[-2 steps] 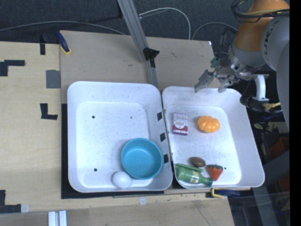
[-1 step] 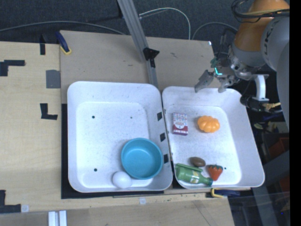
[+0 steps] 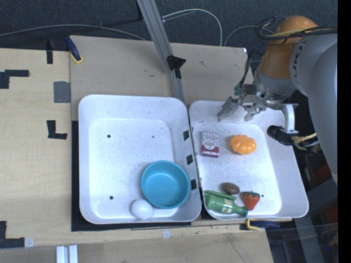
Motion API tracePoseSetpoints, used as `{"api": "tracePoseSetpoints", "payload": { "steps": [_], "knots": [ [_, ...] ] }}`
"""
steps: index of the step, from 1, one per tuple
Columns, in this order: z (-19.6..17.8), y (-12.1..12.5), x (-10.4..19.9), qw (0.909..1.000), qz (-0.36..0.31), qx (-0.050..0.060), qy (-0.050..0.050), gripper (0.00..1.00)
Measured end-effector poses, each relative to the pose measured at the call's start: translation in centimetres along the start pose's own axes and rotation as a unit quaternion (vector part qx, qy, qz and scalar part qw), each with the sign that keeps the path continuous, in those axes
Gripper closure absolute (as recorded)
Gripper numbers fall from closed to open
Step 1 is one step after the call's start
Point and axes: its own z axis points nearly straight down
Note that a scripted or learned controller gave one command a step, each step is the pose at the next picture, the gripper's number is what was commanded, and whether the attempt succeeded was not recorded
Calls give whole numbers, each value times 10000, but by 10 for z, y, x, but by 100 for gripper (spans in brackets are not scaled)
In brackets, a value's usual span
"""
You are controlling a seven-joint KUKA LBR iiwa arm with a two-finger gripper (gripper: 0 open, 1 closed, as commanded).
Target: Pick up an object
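Observation:
My gripper [image 3: 239,112] hangs over the far edge of the right bin [image 3: 288,171], open, with nothing between its two grey fingers. Below it in that bin lie a small red and white carton [image 3: 209,144] and an orange pumpkin-shaped toy [image 3: 243,144]. Near the bin's front edge sit a brown oval piece [image 3: 231,188], a strawberry [image 3: 250,199] and a green bottle [image 3: 223,203] lying on its side. The left bin [image 3: 109,119] holds a blue bowl [image 3: 165,183] and a white ball [image 3: 142,208] at its front.
A grey metal pole [image 3: 159,34] slants up from between the two bins toward the back. A blue and yellow clamp [image 3: 73,50] sits at the bench's far left corner. Black tape marks lie on the wooden surface [image 3: 33,147] at the left.

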Motion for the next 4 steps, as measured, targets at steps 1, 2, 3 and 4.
{"api": "tracePoseSetpoints", "payload": {
  "steps": [1,2,3,4],
  "knots": [
    [48,-9,1,10000,-1,-3,-2,0],
    [67,-10,2,10000,-2,-17,-6,0],
    [56,-9,3,10000,-8,-20,-6,100],
    [13,-12,3,10000,5,-49,-3,100]
  ]
}}
